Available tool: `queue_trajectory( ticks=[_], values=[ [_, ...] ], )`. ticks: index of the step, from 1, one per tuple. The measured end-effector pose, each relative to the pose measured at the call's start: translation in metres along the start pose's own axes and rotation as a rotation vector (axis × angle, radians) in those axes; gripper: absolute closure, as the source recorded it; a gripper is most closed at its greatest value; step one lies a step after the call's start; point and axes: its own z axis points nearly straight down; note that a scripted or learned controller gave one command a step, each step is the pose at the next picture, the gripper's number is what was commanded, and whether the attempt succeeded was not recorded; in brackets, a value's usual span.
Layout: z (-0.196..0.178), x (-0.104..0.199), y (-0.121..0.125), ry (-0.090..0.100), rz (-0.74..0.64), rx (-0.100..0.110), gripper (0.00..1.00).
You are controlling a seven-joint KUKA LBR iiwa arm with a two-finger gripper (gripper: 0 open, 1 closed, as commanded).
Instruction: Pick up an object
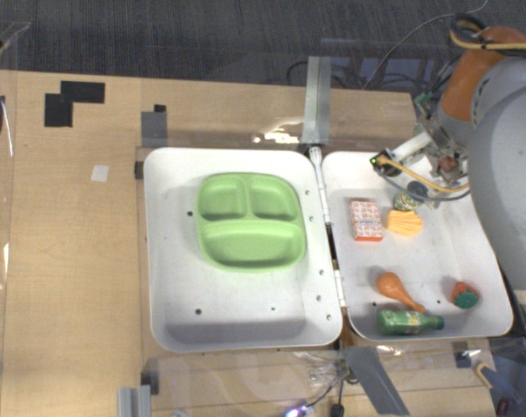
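Worktop (71,259): pale wood, carrying two shallow white bins side by side.
Arm (506,172): grey with an orange band, entering from the right, over the right bin's far right part.
Left bin (171,320): white, holding a green tray.
Right bin (484,259): white, holding the small objects.
Green tray (249,221): three compartments, lying near the left bin's middle.
Hand (408,191): low over the right bin's far part, state of grip impossible to tell; nothing seen gripped.
Green bottle (408,322): on its side along the near edge, well apart from the hand.
Orange drumstick-shaped piece (397,290): just beyond the bottle, between the bottle and the patterned box.
Patterned box (366,220): pink and white, lying flat, near the hand, toward the divider.
Yellow piece (407,224): just beside the box, directly below the hand, closest of all objects.
Red and green piece (465,295): near the right bin's near right corner, far from the hand.
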Motion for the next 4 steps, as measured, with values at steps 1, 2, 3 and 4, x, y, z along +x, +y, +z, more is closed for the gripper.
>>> queue_trajectory(
  ticks=[1,2,3,4],
  values=[
    [-0.013,0.004,-0.001,0.008,-0.011,-0.004,1.00],
    [0.041,-0.013,-0.004,-0.016,0.203,0.018,1.00],
    [-0.059,0.023,-0.074,-0.017,0.206,0.020,1.00],
    [-0.110,0.037,-0.103,-0.019,0.209,0.020,1.00]
  ],
)
